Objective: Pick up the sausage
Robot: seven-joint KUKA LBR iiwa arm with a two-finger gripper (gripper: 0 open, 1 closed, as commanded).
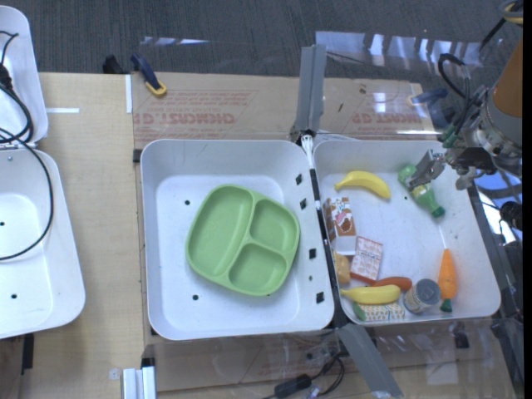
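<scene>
The sausage (397,283) is a reddish-orange link lying at the front of the right bin (465,223), just behind a yellow banana (371,293) and left of a small can (425,293). My gripper (446,173) hangs over the far right part of that bin, open, with nothing between its fingers. It is just right of a green bottle (421,188) and well back from the sausage.
The right bin also holds a second banana (364,181), an orange carrot (447,274) and snack packets (366,257). A green divided plate (243,239) lies in the left bin (162,223). A metal divider (310,98) stands between the bins at the back.
</scene>
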